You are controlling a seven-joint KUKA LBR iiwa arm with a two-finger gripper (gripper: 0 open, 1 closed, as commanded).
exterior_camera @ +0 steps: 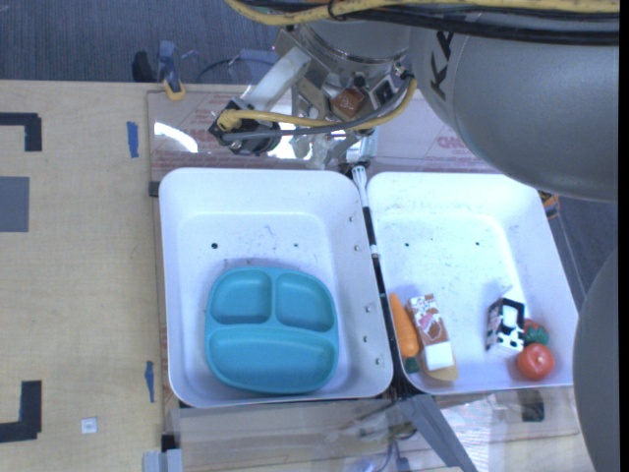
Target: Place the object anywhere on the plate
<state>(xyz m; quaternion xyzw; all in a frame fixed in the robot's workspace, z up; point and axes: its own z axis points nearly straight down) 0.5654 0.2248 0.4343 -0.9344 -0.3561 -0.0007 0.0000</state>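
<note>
**Arm high over the bins, plate waiting, nothing picked**

The blue plate [272,330] lies in the left bin [187,214], pushed toward the near end, its three compartments bare. That leaves it open from above, so a drop anywhere on it would count.

The things to choose from sit in the right bin [462,214], bunched along its near edge. A carrot [403,326] lies lengthwise against the wall shared with the left bin. Just beside it is a small packet [432,337] with a tan end, touching or nearly touching the carrot. Well apart from those, toward the far right corner, a black-and-white toy [505,324] stands next to a tomato [535,361]; the two look in contact. Which of these is meant as the object is not settled by the scene; none is on the plate.

The gripper [344,116] hangs at the top of the view, above the far rims of both bins near the seam between them, wrapped in yellow cable [295,13]. Its mount and hoses block the tips, so whether it is spread or closed I cannot tell, and nothing is seen held in it.

My reading: the task has not begun in any useful sense. The crowding against the walls will likely make the carrot and packet awkward; the toy and tomato crowd each other.
</note>
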